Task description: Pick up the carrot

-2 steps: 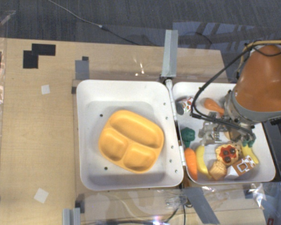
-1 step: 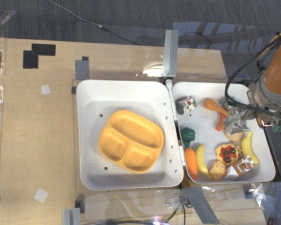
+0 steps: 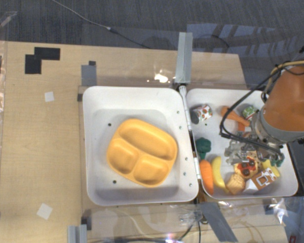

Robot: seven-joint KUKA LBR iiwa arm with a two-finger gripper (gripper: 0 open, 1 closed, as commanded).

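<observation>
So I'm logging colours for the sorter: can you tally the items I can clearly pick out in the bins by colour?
Orange: 2, the carrot and a second carrot
Yellow: 2, the divided plate and the banana
Dark green: 1, a toy
Total: 5. The clutter under the gripper is too jumbled to count.

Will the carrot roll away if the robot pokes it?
Probably a little: the carrot looks rounded, smooth and stiff like a plastic toy. It lies against the bin wall beside the banana, so it likely can't roll far.
</observation>
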